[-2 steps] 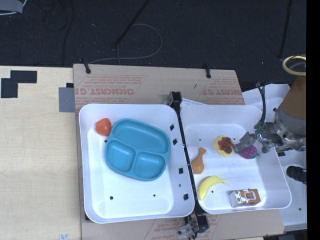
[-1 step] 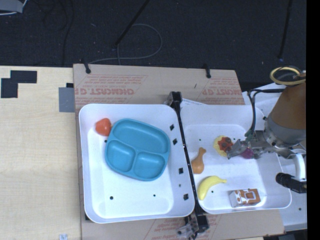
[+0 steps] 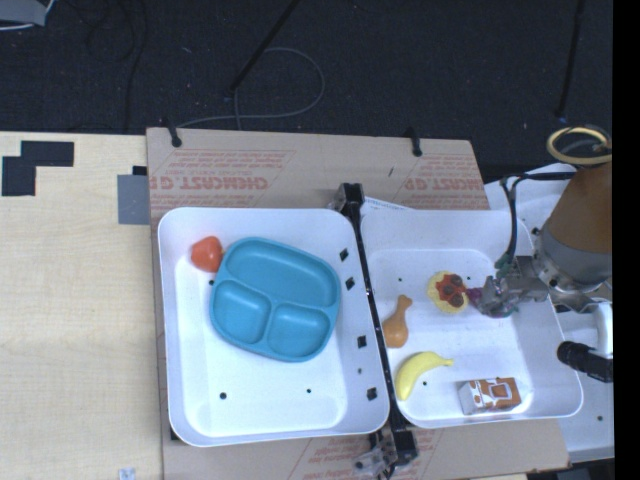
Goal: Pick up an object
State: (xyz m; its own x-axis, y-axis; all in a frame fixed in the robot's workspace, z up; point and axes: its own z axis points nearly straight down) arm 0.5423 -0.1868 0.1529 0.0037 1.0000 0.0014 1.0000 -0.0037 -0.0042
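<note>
The right bin (image 3: 530, 408) holds a yellow toy with dark red spots (image 3: 448, 291), an orange drumstick-shaped toy (image 3: 398, 321), a yellow banana (image 3: 420, 371) and a small orange-and-white carton (image 3: 490, 395). My gripper (image 3: 495, 298) is low in this bin, just right of the yellow spotted toy and close to touching it. I see nothing lifted between its tips. The arm's orange band (image 3: 585, 208) rises at the right edge. In the left bin (image 3: 190, 388) lie a blue divided plate (image 3: 275, 298) and a red-orange ball (image 3: 206, 254).
A black divider (image 3: 368, 308) runs between the two bins. Cardboard (image 3: 300, 173) lies under both. A light wooden bench top (image 3: 70, 308) spreads to the left. Cables and a yellow ring (image 3: 578, 144) hang near the arm on the right.
</note>
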